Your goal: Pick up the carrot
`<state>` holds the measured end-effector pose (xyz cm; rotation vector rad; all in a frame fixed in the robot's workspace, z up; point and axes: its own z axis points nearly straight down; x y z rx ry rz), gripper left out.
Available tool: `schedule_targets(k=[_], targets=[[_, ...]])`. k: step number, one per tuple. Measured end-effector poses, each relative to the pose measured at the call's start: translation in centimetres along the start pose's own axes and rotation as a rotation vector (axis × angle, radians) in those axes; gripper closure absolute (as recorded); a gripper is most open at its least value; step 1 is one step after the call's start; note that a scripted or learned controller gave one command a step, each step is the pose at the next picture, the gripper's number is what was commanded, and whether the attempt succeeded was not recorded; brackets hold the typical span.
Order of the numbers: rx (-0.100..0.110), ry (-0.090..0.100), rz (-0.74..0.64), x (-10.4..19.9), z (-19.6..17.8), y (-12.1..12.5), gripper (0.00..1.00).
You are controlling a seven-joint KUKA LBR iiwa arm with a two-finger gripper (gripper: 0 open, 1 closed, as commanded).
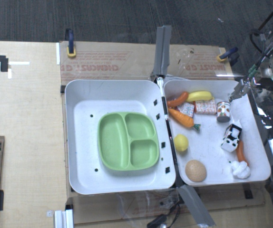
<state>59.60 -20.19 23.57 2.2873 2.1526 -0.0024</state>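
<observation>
I see the surface (22, 127), pale wood, across the left side and the bottom of the frame, with a sheet of cardboard (127, 61) under the two bins at the upper middle.

The left bin (79, 165) takes the centre of the frame. In it lies a green divided plate (128, 140) with three compartments.

The right bin (212, 156) sits just beside it, at the right half of the frame. The arm (269, 75) comes in at the upper right edge, above the far right corner of this bin. The hand (238, 90) I see only as a dark thin shape near the bin's upper right rim, and I cannot tell how far open it is or whether it has hold of anything.

The carrot (181, 117) lies in the upper left part of the right bin, close to the wall between the bins, tilted, with its green end pointing to the lower right. It is well apart from the hand. Above it lies a red sausage-like piece (177, 100), and to the right of that a banana (199, 96). A small red and white box (205, 107) lies under the banana, and a small can (223, 111) stands right of it. Lower I see a brown egg (196, 170), a lemon (180, 143), a black and white cow figure (231, 138) and a white fluffy piece (241, 169).
</observation>
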Motion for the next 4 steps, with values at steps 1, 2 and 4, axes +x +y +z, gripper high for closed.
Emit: schedule_targets(k=[1,2,4], targets=[[0.001,0.001,-0.205,6.5,10.5,-0.9,0.0],[0.002,0.002,-0.277,10.5,14.5,-1.5,0.0],[0.001,0.001,-0.229,18.9,4.4,-3.8,1.0]])
